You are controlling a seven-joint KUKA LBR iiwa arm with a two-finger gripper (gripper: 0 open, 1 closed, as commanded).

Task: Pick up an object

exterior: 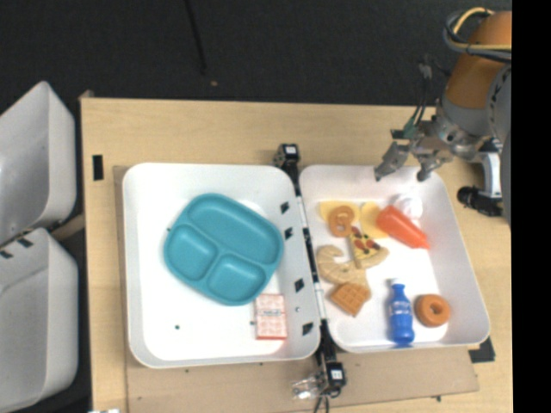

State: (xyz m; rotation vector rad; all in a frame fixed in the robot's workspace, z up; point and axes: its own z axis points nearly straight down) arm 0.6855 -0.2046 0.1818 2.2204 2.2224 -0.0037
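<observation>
We see a worktop of pale wood-look board, matt and smooth. Both white bins, left and right, look like smooth plastic with a soft sheen. The teal divided tray reads as smooth, slightly glossy plastic. The blue bottle and orange carrot seem glossy plastic; the waffle shows a ridged, matt face. The small card looks like printed paper. The hand appears dull grey metal.
</observation>
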